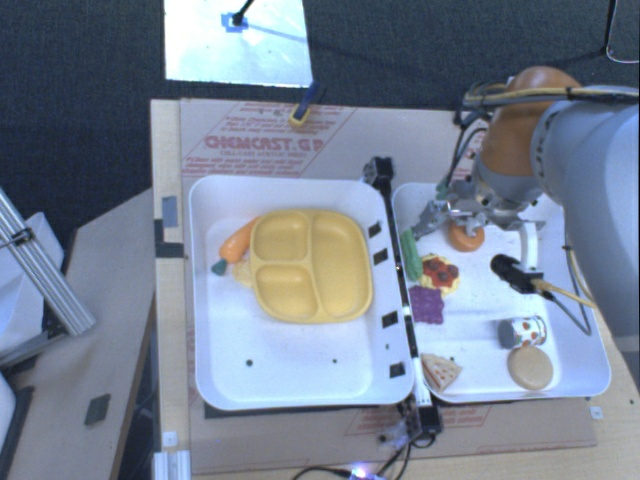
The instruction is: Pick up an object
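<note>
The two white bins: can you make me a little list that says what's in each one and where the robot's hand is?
left bin: yellow divided plate, toy carrot tucked at its left edge
right bin: green pod, pizza slice, purple grapes, cracker wedge, round cookie, small cup, orange piece
hand: over the right bin's far end, by the orange piece

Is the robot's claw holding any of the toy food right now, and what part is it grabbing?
It cannot be told. The gripper sits right over an orange round toy in the right bin, but the arm hides whether it has hold of it.
</note>
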Motion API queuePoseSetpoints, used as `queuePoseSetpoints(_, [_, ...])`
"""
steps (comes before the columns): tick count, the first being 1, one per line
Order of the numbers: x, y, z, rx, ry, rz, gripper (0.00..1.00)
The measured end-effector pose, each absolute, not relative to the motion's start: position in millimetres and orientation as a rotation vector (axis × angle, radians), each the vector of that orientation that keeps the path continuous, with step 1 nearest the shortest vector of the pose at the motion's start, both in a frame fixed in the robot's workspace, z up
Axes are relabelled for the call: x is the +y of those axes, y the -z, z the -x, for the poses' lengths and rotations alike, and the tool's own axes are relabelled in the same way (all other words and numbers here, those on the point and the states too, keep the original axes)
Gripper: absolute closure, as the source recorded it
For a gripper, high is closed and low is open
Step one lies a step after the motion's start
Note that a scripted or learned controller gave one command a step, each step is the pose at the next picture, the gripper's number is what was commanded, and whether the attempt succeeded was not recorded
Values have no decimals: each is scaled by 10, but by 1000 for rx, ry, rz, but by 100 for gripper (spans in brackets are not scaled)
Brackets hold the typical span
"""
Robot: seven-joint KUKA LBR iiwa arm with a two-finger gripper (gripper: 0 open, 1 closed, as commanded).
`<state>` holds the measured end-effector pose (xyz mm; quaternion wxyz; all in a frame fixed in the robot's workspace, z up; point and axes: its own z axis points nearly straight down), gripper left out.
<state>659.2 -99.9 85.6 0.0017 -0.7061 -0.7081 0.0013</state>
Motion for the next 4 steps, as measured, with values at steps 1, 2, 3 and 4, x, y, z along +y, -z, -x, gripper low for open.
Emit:
queuePoseSetpoints(1, [-1027,-989,-6602,-2229,-7,2219,100])
queuePoseSetpoints(2, [-976,-1631,-6611,-2231,10,2221,100])
queuePoseSetpoints(3, [-897,-2108,-6639,-2232,8,2219,100])
queuePoseSetpoints(4, [-894,-2255,-6649,-2229,4,2216,100])
